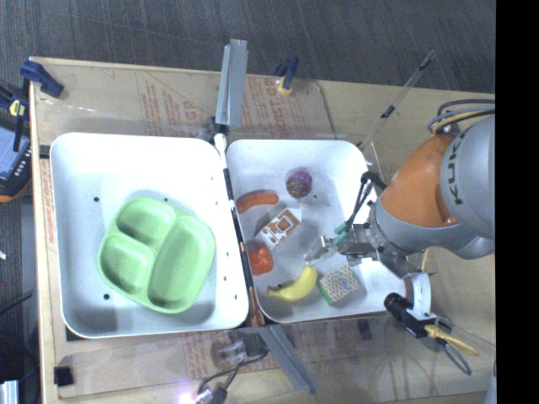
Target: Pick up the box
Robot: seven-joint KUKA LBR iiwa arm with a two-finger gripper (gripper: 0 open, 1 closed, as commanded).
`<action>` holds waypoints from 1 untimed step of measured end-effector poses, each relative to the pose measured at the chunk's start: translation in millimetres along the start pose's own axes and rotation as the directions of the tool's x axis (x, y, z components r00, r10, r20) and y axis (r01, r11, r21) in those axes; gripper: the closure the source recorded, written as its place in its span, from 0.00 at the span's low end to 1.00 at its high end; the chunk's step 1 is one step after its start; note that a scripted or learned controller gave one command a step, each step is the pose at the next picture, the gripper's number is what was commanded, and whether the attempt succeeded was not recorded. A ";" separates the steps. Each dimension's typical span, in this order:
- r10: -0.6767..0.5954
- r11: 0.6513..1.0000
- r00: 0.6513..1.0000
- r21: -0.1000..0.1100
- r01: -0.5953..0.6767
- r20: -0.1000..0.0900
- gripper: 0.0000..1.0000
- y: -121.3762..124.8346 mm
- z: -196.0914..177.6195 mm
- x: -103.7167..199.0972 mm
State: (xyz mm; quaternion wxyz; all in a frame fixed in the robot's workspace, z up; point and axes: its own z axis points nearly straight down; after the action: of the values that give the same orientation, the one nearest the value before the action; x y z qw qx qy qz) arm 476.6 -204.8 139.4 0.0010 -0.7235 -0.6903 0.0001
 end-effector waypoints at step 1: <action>-0.112 0.994 0.994 -0.002 0.112 0.001 0.00 1.2 47.1 -1.8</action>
State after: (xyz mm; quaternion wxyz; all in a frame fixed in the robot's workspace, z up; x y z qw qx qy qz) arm 477.6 -206.6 92.3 0.0003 -0.6835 -0.7299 -0.0004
